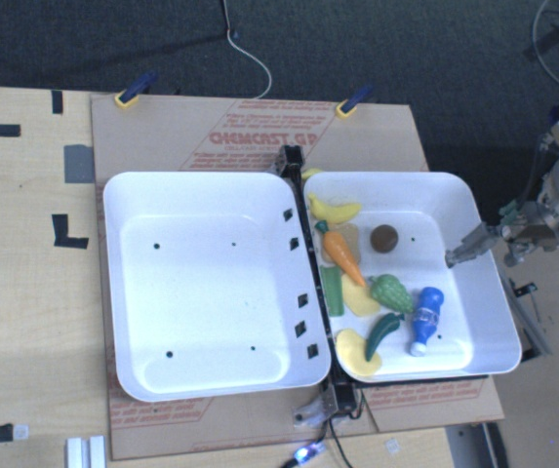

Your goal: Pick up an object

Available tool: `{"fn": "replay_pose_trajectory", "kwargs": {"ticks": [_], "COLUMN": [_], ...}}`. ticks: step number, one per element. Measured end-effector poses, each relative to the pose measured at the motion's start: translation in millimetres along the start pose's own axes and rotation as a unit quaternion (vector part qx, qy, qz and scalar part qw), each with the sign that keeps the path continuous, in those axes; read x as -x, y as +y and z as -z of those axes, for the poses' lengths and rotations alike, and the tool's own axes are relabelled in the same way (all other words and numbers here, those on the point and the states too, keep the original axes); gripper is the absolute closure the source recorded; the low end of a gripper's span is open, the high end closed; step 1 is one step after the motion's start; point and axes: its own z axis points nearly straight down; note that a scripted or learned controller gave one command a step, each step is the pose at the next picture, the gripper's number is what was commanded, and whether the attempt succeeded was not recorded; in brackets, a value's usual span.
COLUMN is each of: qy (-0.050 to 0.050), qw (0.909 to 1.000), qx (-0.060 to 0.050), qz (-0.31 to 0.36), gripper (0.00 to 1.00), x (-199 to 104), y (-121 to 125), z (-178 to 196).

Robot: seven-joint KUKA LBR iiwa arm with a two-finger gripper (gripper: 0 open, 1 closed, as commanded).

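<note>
The right bin [474, 203] holds a pile of toy foods. A yellow banana [333, 210] lies at its far left, with an orange carrot [340, 252] just below it and a brown ball [384, 238] apart to the right. Nearer the front lie a bumpy green vegetable [391, 292], a blue bottle [425, 318], a dark green pepper [383, 332] and a yellow piece [355, 355]. My gripper [484, 242] hangs over the bin's right rim, above and to the right of the blue bottle. Nothing shows in its grasp.
The left bin [123, 261] sits beside the right one, with a black hinge strip [303, 261] between them. Both rest on a cardboard sheet [250, 135] held by two clamps. A cable [245, 52] runs across the dark floor behind.
</note>
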Motion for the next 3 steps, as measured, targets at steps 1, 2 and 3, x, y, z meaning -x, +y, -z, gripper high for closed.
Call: {"fn": "replay_pose_trajectory", "kwargs": {"ticks": [1, 2, 3], "qy": [-0.004, -0.002, 0.003], "qw": [0.9999, 1.0000, 1.0000], "qx": [0.009, 0.002, -0.007], "qz": [0.000, 0.000, 0.001], "gripper": [0.00, 1.00, 1.00], "x": [6.1, 5.5, -41.2], "y": [-24.7, -23.4, -24.2], "z": [283.6, 284.2, 117.7]}}
